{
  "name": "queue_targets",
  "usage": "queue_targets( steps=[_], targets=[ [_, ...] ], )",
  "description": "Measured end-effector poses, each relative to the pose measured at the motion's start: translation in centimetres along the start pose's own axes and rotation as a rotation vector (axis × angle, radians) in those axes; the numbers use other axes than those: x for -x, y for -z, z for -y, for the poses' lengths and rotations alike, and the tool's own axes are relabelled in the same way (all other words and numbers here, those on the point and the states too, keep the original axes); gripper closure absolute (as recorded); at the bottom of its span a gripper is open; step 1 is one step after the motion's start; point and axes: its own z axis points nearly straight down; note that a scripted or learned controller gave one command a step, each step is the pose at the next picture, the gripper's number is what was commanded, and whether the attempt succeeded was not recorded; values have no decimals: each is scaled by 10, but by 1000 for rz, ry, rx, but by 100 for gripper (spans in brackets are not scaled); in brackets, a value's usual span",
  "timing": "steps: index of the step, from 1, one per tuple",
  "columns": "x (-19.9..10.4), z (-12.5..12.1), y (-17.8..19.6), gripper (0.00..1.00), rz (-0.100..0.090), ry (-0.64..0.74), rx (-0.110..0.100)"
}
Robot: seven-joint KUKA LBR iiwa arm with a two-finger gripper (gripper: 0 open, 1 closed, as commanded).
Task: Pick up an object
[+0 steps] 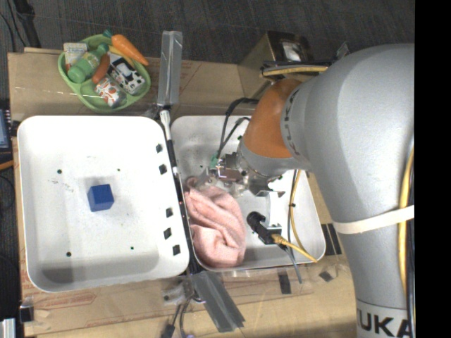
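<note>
So here's what you've got on the camera view. I'll place everything off the seam [176, 189] where the two white bins meet.

Your likely target is the pink cloth [215, 227]. It's in the right bin [201, 138], bunched up and lying just to the right of the seam, pretty much touching that wall. It's longer than it is wide, and the long axis runs along the seam, leaning a bit away from it toward the near end. The narrower end points up toward the far side of the bench, and the fatter, folded end sits at the near wall.

The gripper [224, 171] is also right of the seam, close to it and low over the far end of the cloth. I honestly can't tell from this angle whether it's open or closed, or whether it's touching the fabric. Nothing looks gripped as far as I can see. The arm [352, 132] covers most of that side, with its orange band [271, 129] just behind the gripper.

On the other side of the seam, well apart from it, a blue cube [101, 196] sits on the floor of the left bin [84, 146], its edges roughly square to the walls.

Past the far end of the seam and off to its left, a green bowl [65, 72] of toy food sits on the bench.
</note>
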Motion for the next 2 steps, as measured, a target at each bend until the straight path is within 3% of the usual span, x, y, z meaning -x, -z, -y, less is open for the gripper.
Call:
queue_targets(
  steps=[1, 2],
  targets=[
    [0, 1, 9, 100, 0, 2, -6],
    [0, 1, 9, 0, 0, 3, -5]
  ],
)
